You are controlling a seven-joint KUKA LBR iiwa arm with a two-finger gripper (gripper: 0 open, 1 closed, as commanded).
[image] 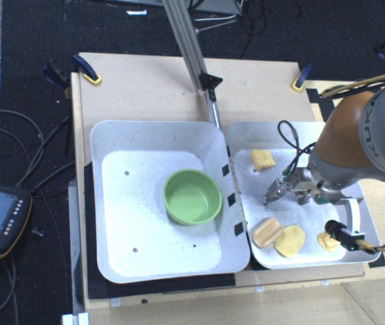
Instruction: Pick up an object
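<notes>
Yellow food pieces [289, 241] lie at six o'clock in the right bin [308, 263]. At its centre my gripper [278, 192] hovers, fingers spread, empty. I judge I'm approaching; next, descend and close.

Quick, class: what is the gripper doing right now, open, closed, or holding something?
Gripper: over the right bin; open or closed cannot be told.

Tan bench top [145, 90]: two shallow white bins side by side, left bin [111, 181], right bin [247, 131]; clamps at rear corners [87, 70] [301, 78].
</notes>
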